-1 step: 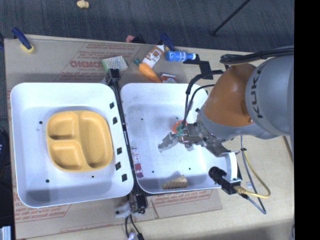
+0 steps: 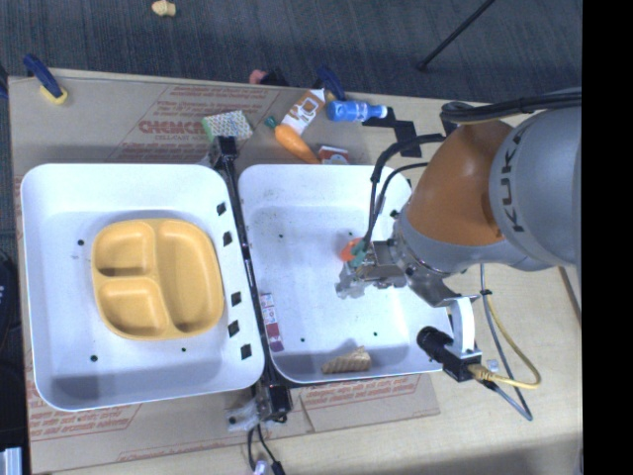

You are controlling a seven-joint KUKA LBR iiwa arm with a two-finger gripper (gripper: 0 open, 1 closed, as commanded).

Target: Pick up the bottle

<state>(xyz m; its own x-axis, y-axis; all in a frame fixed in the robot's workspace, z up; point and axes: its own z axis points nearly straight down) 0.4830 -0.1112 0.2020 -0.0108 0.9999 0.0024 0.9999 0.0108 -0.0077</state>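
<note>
— Starting nearest the camera, what lies in the right shallow white bin [image 2: 297,354]?

— A small tan cone-shaped object [image 2: 346,362] against its near wall. Farther in, the two-finger gripper [image 2: 353,273] of the grey arm with the orange band [image 2: 475,206] hangs low over the bin floor. Whether it is clenched or released I cannot tell; something small and orange-green [image 2: 350,251] sits at its tip.

— The left white bin [image 2: 40,265]?

— A yellow compartmented plastic tray [image 2: 156,277] near its middle.

— The bottle?

— Outside both bins, beyond the right bin's far edge: a blue plastic bottle [image 2: 354,112] lying on its side, beside an orange carrot-shaped toy [image 2: 295,143].
</note>
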